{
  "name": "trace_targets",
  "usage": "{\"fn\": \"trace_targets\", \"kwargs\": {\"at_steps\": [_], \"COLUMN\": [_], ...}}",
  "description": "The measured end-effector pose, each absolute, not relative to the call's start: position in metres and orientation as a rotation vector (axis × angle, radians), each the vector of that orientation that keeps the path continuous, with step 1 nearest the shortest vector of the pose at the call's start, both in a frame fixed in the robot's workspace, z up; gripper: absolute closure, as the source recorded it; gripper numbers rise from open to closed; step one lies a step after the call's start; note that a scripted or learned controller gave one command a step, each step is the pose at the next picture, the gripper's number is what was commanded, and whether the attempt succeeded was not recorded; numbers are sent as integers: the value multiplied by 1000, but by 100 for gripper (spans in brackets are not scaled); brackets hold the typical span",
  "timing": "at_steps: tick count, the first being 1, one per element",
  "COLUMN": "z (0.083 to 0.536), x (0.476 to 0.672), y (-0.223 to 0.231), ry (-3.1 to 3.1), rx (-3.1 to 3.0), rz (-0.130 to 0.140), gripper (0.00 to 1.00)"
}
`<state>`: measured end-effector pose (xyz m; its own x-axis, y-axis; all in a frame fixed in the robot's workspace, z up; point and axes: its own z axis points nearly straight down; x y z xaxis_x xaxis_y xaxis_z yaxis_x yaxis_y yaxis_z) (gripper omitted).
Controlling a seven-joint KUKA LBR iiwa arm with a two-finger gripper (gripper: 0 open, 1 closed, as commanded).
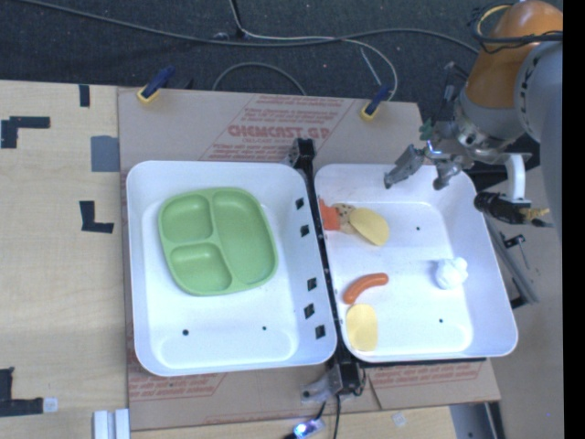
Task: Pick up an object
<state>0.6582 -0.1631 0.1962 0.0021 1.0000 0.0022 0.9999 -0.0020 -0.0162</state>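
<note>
— Where's your claw right now?

— My gripper (pixel 424 166) hangs over the upper edge of the right bin (pixel 484 273), in the upper right of the frame. Its two fingers are spread wide and there's nothing between them.

— And what could you go for?

— All the candidates lie in that right bin. Nearest is a yellow piece (pixel 370 226) with a small orange-red bit (pixel 329 217) beside it, close to the bin's left wall. It sits below and to the left of my claw in the frame. Its long axis slants from upper left to lower right.

— Anything else?

— An orange sausage-shaped piece (pixel 366 286) lies further down, near the bin's middle, tilted up toward the right. Another yellow piece (pixel 362 326) lies under it, long axis running up and down the frame. A small white object (pixel 450 273) is off toward the bin's right side, almost straight below my claw.

— The left bin?

— It has a green divided tray (pixel 218 241), well apart from me. I'd judge the upper yellow piece the shortest reach: down and left, closing across its narrow width.
</note>
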Motion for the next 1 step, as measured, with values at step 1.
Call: {"fn": "trace_targets", "kwargs": {"at_steps": [1], "z": [206], "x": [661], "y": [-162], "ry": [-2222], "rx": [-2219], "rz": [2], "gripper": [0]}}
